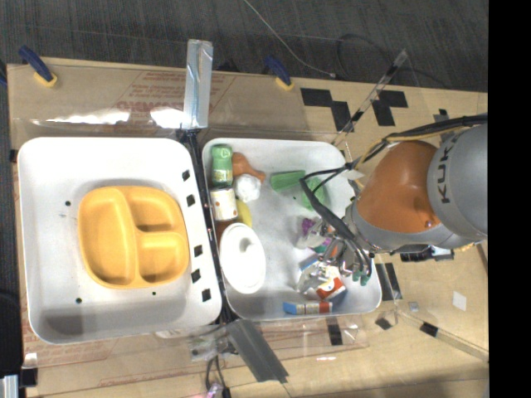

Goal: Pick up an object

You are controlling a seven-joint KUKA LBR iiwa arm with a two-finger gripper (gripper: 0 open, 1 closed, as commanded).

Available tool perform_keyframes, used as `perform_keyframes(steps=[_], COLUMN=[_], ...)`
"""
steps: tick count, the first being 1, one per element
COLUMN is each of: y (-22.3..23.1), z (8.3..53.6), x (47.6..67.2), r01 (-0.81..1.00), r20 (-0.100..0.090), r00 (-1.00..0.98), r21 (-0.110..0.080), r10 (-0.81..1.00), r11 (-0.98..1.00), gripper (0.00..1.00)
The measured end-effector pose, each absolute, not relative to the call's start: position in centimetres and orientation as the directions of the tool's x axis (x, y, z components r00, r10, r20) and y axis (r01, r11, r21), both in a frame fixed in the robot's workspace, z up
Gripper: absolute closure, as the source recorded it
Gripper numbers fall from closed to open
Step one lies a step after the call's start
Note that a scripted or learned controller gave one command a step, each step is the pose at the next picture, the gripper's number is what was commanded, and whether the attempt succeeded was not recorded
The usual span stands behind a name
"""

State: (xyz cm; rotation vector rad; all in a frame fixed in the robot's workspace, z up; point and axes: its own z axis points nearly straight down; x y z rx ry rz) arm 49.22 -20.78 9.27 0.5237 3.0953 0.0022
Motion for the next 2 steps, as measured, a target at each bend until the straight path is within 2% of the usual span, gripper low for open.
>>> perform_keyframes(steps=[1, 2], y=[-20.9, -20.8], z=[9.2, 10.3], x=[47.9, 48.2], r01=[0.487, 0.48], r20=[0.001, -0.003], r00=[-0.873, -0.877], r21=[0.002, 0.003], r10=[0.487, 0.48], r11=[0.873, 0.877], gripper=[0.0, 1.0])
